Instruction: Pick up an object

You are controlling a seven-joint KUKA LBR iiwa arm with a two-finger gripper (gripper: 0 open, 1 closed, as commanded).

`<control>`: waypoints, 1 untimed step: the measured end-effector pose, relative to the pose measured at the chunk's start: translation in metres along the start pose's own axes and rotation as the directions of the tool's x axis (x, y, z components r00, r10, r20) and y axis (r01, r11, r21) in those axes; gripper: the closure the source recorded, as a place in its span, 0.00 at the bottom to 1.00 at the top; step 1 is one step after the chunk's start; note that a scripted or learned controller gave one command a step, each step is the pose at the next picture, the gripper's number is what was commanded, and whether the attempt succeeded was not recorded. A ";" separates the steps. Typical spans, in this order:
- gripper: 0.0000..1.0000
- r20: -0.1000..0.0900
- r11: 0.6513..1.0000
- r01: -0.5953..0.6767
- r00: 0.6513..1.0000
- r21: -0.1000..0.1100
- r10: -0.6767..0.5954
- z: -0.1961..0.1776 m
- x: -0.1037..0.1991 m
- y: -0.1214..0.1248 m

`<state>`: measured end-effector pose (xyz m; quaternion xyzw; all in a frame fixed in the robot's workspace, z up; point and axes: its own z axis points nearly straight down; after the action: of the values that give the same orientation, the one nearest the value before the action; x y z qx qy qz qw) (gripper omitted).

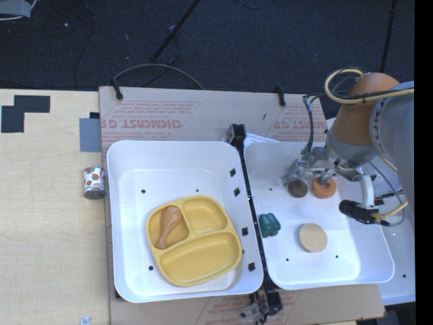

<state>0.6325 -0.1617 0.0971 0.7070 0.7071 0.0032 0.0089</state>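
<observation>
The gripper (310,175) is hanging low at the right bin's (369,266) 12 o'clock edge; how far the claw is parted cannot be told, nor is anything visibly caught in it. A brown disc (298,189) and orange piece (323,188) are sitting just below it. A tan round (313,237) is lying toward 6 o'clock, a green object (269,225) at 9 o'clock. A yellow tray (196,242) is resting in the left bin (128,181).

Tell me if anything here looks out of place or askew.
A small can lies on its side on the bench outside the left bin, apart from everything else. The yellow divided plate sits askew in that bin, with an orange spoon-like piece in one compartment.
</observation>
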 end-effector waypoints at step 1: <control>1.00 -0.004 1.000 -0.001 1.000 0.003 0.001 -0.009 0.001 -0.001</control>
<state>0.6318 -0.1605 0.1057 0.7074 0.7068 0.0038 0.0064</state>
